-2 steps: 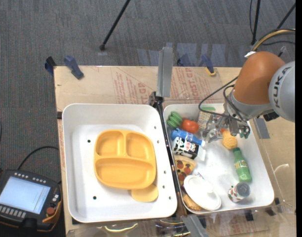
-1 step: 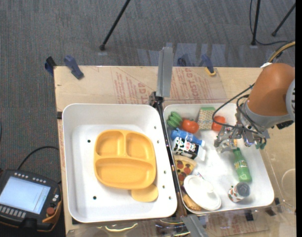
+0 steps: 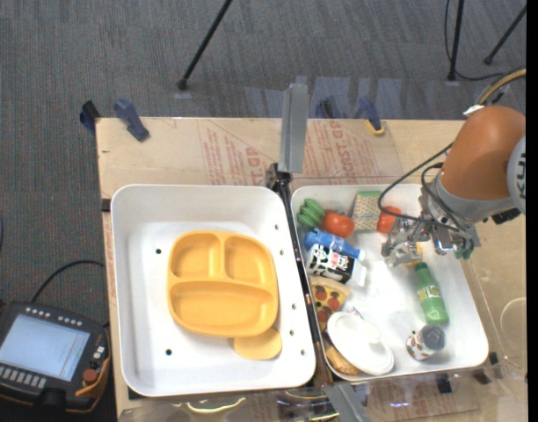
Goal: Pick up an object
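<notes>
Nearest the camera in the right bin (image 3: pixel 476 328) lay a white plate (image 3: pixel 361 343) and a small capped jar (image 3: pixel 425 344). Just behind them a green bottle (image 3: pixel 430 294) rested flat on the bin floor, with a pizza slice (image 3: pixel 326 294) and a cow-print carton (image 3: pixel 330 262) toward the divider. Farther back sat a tomato (image 3: pixel 339 224) and a green vegetable (image 3: pixel 311 212). The gripper (image 3: pixel 408 243) hovered low over the bin, just behind the bottle; whether it was released or clenched could not be told. Nothing looked lifted, so the pick seemed yet to be made. The left bin (image 3: pixel 128 236) held a yellow divided tray (image 3: pixel 222 284).
</notes>
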Controlling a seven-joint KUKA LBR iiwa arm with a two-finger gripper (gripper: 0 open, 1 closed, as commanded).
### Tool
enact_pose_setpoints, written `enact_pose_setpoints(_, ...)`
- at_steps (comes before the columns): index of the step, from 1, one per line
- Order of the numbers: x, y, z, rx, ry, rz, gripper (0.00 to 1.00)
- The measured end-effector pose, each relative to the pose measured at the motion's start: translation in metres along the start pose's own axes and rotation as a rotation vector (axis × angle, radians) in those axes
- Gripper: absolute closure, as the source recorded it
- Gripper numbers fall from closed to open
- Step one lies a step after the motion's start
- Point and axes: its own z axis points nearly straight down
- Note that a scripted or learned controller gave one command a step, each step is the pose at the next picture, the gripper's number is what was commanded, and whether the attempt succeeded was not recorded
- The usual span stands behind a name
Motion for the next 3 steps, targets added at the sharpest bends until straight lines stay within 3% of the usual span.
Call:
enact_pose_setpoints(1, 0.030, -0.006, 0.000, -0.001, 0.002, -0.210, 0.00)
enact_pose_setpoints(2, -0.025, -0.008, -0.001, -0.001, -0.001, -0.327, 0.00)
enact_pose_setpoints(3, -0.025, 0.028, 0.000, -0.002, -0.001, -0.328, 0.00)
